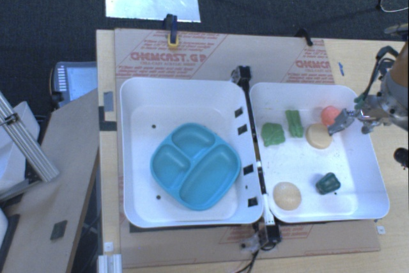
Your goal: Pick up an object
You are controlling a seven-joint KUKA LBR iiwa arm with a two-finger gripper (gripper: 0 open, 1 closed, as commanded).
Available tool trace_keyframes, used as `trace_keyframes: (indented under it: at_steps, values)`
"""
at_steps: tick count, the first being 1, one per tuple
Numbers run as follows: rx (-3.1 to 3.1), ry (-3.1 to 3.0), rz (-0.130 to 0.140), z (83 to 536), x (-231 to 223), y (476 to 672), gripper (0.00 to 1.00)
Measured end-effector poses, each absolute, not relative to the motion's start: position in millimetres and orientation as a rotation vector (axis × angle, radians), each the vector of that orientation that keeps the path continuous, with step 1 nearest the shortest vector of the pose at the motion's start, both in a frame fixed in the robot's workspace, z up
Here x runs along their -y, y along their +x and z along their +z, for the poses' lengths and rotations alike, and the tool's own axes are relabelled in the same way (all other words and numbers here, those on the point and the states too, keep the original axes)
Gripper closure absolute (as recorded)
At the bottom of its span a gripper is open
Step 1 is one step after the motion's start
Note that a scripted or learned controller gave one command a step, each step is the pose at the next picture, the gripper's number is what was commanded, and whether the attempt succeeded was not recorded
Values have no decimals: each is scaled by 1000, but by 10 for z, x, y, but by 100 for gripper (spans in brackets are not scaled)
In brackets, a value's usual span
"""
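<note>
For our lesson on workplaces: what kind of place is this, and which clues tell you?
Probably a robotics test lab: a gripper on a robot arm reaches over two white bins, one holding toy foods such as a green pepper, the other a blue divided plate.

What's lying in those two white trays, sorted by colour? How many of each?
Blue: 1, the divided plate in the left tray.
Green: 3, a leafy piece, a long piece and a dark piece in the right tray.
Cream: 2, round pieces.
Orange-pink: 1, a ball.
Total: 7
</note>
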State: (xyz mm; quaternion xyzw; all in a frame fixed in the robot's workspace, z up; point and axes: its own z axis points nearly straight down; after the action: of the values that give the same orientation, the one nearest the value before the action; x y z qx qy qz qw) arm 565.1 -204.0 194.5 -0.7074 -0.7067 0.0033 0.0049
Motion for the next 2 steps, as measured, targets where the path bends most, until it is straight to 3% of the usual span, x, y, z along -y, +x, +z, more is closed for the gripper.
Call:
trace_keyframes:
  at_steps: [1,2]
  values:
    - [2225,-2219,-1,2025,2031,5681,0]
    - [2223,-2218,1,1432,1957,5666,0]
